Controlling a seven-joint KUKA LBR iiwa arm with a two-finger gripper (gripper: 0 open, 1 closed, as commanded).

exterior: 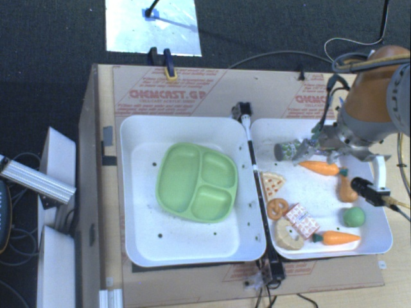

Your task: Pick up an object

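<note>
My gripper point(297, 150) hangs in the right bin point(385, 239), its grip state unreadable, with the toy carrot point(319, 167) seemingly just right of it, lying crosswise.

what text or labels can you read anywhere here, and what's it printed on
"CHEMCAST GP": red print on the brown sheet under the bins, upper left.
The same red print at upper right: partly hidden, too blurred to read.
Smaller red lines around both: too small to read.

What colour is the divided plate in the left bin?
Light green: the divided plate, seen in the camera view, lying in the white left bin.
</note>
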